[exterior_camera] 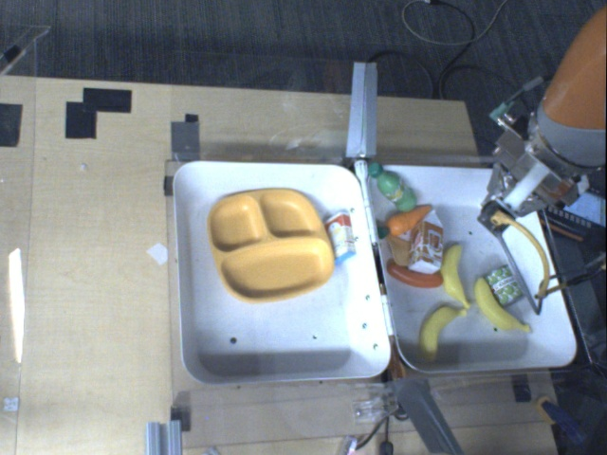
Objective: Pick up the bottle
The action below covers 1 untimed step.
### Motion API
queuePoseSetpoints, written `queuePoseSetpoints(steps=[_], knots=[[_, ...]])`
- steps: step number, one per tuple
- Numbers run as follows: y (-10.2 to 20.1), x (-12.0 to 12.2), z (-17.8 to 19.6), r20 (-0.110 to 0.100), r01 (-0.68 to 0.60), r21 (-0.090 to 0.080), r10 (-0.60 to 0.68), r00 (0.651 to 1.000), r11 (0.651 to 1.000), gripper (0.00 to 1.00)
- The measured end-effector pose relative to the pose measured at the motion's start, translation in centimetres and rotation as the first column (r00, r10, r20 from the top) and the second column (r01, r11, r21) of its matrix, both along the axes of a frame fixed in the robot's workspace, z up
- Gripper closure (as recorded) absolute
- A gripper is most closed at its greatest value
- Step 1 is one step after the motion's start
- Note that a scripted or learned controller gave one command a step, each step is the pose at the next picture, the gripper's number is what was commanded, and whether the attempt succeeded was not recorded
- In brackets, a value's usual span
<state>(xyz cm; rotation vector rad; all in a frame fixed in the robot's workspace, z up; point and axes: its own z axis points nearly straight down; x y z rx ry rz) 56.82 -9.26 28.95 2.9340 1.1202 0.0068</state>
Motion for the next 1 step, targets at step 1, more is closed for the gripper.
queuePoseSetpoints(steps=[1], knots=[[3.25, -4.23, 0.73, -0.002, 0.253, 0.001, -0.253, 0.968, 0.968, 1.00]])
